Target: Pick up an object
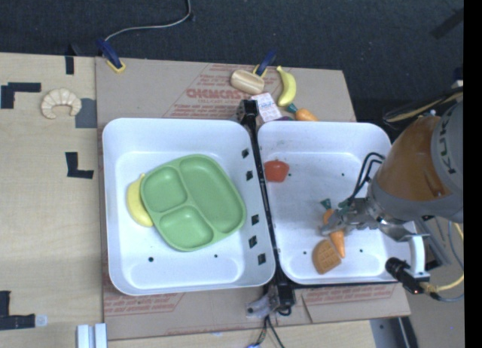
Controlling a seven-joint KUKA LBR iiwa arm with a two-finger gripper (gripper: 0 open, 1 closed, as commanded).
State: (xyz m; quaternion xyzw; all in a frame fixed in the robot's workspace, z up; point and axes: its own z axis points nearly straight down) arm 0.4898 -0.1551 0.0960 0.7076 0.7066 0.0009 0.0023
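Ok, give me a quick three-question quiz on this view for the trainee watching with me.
1. True or false: the green plate lies in the right bin.
2. Which thing lies closest to the gripper? A) the red tomato B) the carrot C) the croissant
3. Fill in: a yellow thing, the ______, peeks out from under the left edge of the plate in the left bin.

Key: 1. False, it lies in the left bin. 2. B, the carrot lies just below the gripper, beside a bread slice. 3. banana.
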